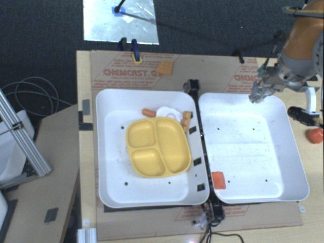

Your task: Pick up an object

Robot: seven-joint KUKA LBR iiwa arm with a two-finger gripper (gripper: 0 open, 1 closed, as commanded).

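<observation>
- Far left, I see an aluminium frame (20, 140) and a loop of grey cable (30, 97) off the bench, well apart from both bins.
- At the top, a shiny metal sheet (120, 14) lies on the dark floor, and a blue-and-yellow clamp (134, 51) grips the bench's far edge.
- The left bin (109, 186) carries a yellow divided tray (157, 148), which takes up most of its middle.
- Behind the tray, near the bin's far wall, I make out a small orange sausage-shaped piece (149, 113), a white round object (168, 114) and a tan cork-like piece (186, 119); the tray's far rim touches or hides part of them.
- A tan flat piece (164, 68) lies on the cardboard beyond the left bin.
- Black clips (192, 86) sit along the seam between the bins.
- The right bin (283, 151) holds an orange block (218, 180) in its near-left corner, tight against the wall and well apart from the arm.
- The gripper (257, 95) hangs over the right bin's far rim; I cannot tell how it is set, and I see nothing in it.
- Far right, a red object (315, 134) and a black fitting (302, 116) sit on the bench outside the bin.
</observation>
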